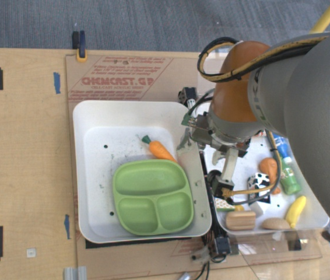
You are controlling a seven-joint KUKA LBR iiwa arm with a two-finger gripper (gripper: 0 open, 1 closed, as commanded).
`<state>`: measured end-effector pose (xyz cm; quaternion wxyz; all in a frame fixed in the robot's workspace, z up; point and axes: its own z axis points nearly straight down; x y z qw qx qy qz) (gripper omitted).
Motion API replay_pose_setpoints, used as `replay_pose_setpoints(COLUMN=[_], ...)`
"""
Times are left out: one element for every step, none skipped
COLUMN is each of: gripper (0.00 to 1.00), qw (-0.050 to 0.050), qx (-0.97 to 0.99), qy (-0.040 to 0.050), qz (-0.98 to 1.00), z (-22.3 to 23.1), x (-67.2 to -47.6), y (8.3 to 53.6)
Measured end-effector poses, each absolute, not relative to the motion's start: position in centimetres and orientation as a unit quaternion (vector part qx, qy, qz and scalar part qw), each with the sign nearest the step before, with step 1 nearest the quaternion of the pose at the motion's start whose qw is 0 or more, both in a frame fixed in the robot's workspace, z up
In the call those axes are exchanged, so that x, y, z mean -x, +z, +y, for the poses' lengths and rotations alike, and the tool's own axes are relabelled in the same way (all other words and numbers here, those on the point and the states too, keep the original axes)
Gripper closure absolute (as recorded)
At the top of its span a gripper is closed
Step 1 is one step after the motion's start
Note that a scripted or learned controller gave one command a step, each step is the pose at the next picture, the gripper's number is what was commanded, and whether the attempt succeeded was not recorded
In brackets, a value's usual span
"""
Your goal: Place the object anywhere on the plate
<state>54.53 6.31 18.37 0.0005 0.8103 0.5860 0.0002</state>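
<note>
Seemingly tool over right bin, grip unclear, carrot beside green plate.

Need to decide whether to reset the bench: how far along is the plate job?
Done: nothing lies on the green plate yet; its three compartments are bare. The toy carrot lies in the left bin just beyond the plate's far rim. In hand: the end effector hangs over the right bin by the toys; whether it holds anything cannot be told. Left: grasp an object and set it on the plate.
</note>
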Motion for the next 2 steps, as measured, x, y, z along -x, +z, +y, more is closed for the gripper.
replay_pose_setpoints(gripper=[1.0, 1.0], qw=[0.002, -0.004], qx=[-0.809, -0.816], qy=[0.0013, -0.003], qz=[0.588, 0.578], z=[6.4, 12.3], x=[-54.6, -47.7], y=[19.3, 20.8])
